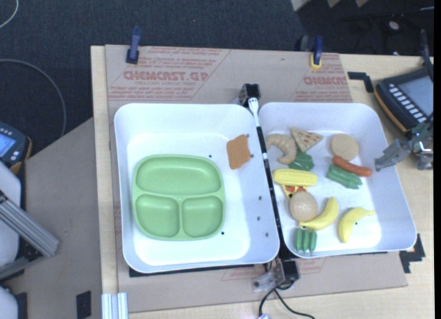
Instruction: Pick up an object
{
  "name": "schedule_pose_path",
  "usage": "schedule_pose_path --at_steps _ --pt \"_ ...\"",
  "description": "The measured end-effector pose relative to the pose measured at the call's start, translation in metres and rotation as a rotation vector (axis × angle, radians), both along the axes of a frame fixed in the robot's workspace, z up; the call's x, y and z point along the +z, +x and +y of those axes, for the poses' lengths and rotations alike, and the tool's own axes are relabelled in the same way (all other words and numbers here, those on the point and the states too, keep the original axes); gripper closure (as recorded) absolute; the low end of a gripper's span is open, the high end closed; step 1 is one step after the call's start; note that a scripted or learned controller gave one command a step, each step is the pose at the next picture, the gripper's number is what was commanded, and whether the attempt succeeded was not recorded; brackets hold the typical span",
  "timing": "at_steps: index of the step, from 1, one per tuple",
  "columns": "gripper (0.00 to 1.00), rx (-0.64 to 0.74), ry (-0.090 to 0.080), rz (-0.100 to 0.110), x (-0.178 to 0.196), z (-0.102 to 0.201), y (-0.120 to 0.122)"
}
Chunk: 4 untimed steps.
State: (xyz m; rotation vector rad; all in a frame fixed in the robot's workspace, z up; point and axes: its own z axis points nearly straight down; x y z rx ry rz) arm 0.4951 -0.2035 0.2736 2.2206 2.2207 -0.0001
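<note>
The right white bin (389,204) holds several toy foods: a tan croissant (282,145), a pizza slice (306,138), a round beige bun (344,147), an orange-red sausage (352,167) on a green piece (345,178), a corn cob (295,177), a beige ball (303,206), a banana (324,215), a yellow fruit (355,222) and a green vegetable (306,240). My gripper (390,156) hovers at the bin's right rim, just right of the sausage, with nothing seen in it.
The left white bin (124,173) bears a green divided plate (178,196) and a small orange-brown slice (238,151) near its right wall. A dark tablet (406,100) sits at the bench's right edge. Blue and yellow clamps pin the board at the back.
</note>
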Motion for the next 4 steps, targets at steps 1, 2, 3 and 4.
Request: schedule_pose_path --at_steps 1,2,3,4 --pt "0.0 0.002 0.006 0.01 -0.119 0.032 -0.008" --pt "0.0 0.001 0.004 0.006 -0.193 0.07 -0.017" --pt "1.0 -0.001 0.0 -0.002 -0.179 0.068 -0.016" --pt "1.0 0.007 0.0 -0.011 -0.043 0.128 -0.014"
